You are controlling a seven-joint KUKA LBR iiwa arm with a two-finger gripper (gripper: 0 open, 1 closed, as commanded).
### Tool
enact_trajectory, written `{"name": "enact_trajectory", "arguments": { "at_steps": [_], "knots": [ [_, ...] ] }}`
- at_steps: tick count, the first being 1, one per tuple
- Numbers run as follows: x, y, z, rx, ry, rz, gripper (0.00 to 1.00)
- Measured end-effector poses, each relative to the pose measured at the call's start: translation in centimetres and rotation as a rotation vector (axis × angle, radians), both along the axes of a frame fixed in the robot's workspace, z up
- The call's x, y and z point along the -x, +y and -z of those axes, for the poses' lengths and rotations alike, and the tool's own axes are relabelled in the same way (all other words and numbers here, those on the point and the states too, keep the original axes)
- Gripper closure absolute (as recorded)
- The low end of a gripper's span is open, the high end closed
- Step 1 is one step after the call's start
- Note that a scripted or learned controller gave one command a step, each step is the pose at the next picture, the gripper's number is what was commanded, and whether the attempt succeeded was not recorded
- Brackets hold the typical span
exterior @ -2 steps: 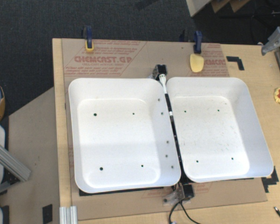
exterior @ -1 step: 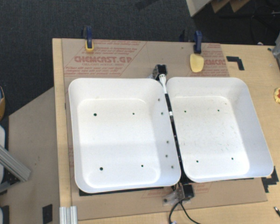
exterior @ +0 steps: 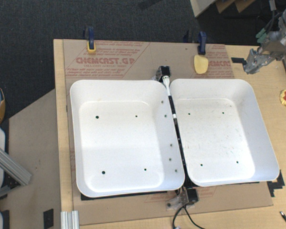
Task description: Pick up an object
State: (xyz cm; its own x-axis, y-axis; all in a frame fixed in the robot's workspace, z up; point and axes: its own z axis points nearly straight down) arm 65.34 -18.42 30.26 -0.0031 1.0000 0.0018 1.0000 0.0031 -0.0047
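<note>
Well, the tool [exterior: 255,61] hovers at two o'clock, outside both bins; whether it is spread or pressed together, I cannot tell. A yellow object [exterior: 201,64] lies on the bench [exterior: 133,56] at one o'clock, just beyond the right bin [exterior: 257,128]. Approach it squarely from above.

Two white bins, the left bin [exterior: 119,137] and the right bin [exterior: 224,132], each carry a few small black dots on their floors; the right one is also peppered with faint grey specks. They sit on a tan board [exterior: 133,61] printed with reddish-brown lettering. Two blue clamps [exterior: 89,34] with yellow tips grip the board's far edge, and a pale yellow object [exterior: 200,64] lies beside the second clamp [exterior: 201,41]. The floor [exterior: 38,13] is dark charcoal. The tool [exterior: 255,61] at the upper right is grey metal. A red and yellow item [exterior: 284,97] shows at the right edge.
</note>
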Motion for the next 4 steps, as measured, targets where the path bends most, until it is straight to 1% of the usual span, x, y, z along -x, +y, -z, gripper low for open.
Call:
{"name": "enact_trajectory", "arguments": {
  "at_steps": [1, 2, 3, 4],
  "knots": [
    [-1.3, 10.2, 5.4, 0.0, -0.001, -0.001, 1.0],
    [-1.4, 8.0, -1.4, 0.003, -0.01, 0.004, 1.0],
    [-1.3, -4.7, -6.8, 0.009, -0.015, 0.01, 1.0],
    [-1.3, 4.5, 0.9, 0.0, -0.001, 0.0, 1.0]
  ]
}}
